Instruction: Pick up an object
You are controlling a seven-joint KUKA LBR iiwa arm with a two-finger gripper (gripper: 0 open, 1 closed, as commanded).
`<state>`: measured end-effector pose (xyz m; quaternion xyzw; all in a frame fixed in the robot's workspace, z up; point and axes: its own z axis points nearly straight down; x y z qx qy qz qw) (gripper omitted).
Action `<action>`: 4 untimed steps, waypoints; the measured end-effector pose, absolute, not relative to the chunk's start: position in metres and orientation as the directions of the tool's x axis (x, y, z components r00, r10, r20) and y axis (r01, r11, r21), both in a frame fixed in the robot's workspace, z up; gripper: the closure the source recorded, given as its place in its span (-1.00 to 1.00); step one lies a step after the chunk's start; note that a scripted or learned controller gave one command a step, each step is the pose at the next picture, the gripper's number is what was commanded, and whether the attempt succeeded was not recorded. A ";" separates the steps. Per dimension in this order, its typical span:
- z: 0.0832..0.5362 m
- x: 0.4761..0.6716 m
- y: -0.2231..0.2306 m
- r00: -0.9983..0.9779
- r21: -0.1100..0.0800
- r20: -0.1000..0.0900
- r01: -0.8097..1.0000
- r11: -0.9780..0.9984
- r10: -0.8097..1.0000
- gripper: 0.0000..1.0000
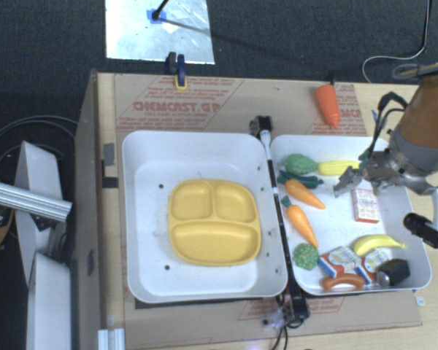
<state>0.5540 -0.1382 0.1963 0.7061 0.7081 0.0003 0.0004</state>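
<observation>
My gripper [359, 177] hangs over the right bin [416, 279], near its upper right part, its fingers spread open with nothing between them. Just below it lies a small red and white box [365, 205]. To its left lie a yellow corn cob [337, 168] and a green leafy vegetable [301, 164]. Two carrots [304, 193] [301, 224] lie at the bin's left side, with a broccoli floret [305, 256] below them. A banana [377, 244], a printed packet [342, 258], a black block [393, 271] and a red-handled tool [341, 284] crowd the bin's front.
The left bin [142, 217] holds a yellow divided plate [213, 221]. An orange carrot [327, 104] lies outside the bins on the cardboard at the back right. A black clamp [263, 127] sits where the bins meet.
</observation>
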 end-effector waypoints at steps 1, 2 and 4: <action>0.096 0.555 -0.102 -0.002 0.002 0.000 1.000 0.002 1.000 -1.00; 0.085 0.648 -0.085 -0.007 -0.012 0.002 1.000 0.007 1.000 -1.00; 0.185 0.592 -0.032 -0.005 0.003 0.001 1.000 0.005 1.000 1.00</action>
